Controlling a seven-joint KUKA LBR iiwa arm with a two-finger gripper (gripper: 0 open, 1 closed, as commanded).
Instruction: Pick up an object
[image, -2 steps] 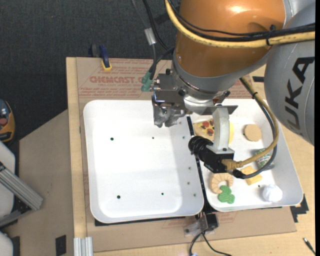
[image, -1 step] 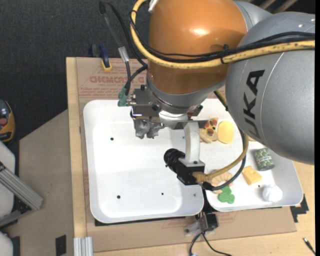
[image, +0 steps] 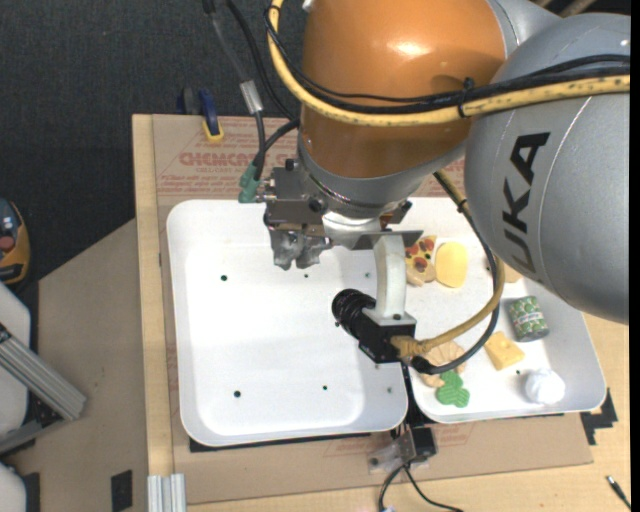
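The left bin (image: 230, 340), a smooth glossy white tray, is sitting under the end effector (image: 293, 250), whose tips are blurring into dark metal, so honestly can't tell how it's set. Further right, the big orange-and-grey arm (image: 420, 90) is covering much of the right bin (image: 580, 385), where a rounded yellow object (image: 451, 264), green speckled block (image: 526, 318) and bumpy green toy (image: 452, 390) are lying.

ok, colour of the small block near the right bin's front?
Yellow block, camera view.
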